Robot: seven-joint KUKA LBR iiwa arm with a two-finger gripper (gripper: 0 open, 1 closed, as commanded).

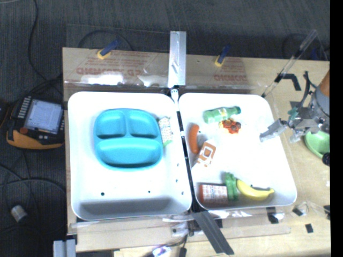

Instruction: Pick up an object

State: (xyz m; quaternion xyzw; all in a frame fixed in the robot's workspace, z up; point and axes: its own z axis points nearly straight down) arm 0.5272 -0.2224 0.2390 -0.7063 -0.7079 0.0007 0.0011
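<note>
Robotics lab station: plywood desk on dark carpet, carrying two white bins of toy test items beside a clear acrylic guard fixed with clamps, loose cables and a handheld control pendant on the floor.

Bright even light, soft focus

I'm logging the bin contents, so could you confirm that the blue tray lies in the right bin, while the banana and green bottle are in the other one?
Not quite: the camera view shows the blue tray in the left bin. The banana and green bottle are in the other one, the right bin.
</note>
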